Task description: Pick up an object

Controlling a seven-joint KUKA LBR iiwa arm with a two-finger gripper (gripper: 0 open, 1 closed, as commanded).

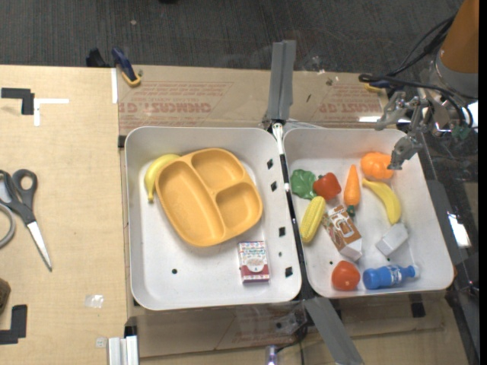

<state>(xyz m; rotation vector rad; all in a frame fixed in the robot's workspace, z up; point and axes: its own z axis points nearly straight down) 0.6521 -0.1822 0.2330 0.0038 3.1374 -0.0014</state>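
— Where's the gripper from here?

— Up at the far right corner of the right bin, just above the rim. Whether its fingers are open or closed I can't tell; the cabling hides them, and I see nothing between them.

— What's nearest to it?

— The orange, just beside it, a little down and to the left. Round, so no axis to fuss over. The banana below it runs diagonally, upper left to lower right; the carrot stands nearly upright.

— How much is in there?

— In the right bin I count nine: one orange, one banana, one carrot, one corn cob, one green vegetable, one red pepper, one brown carton, one tomato, one blue bottle, plus a pale block I can't name. The left bin has one yellow divided plate, a second banana tucked by it, and one small box.
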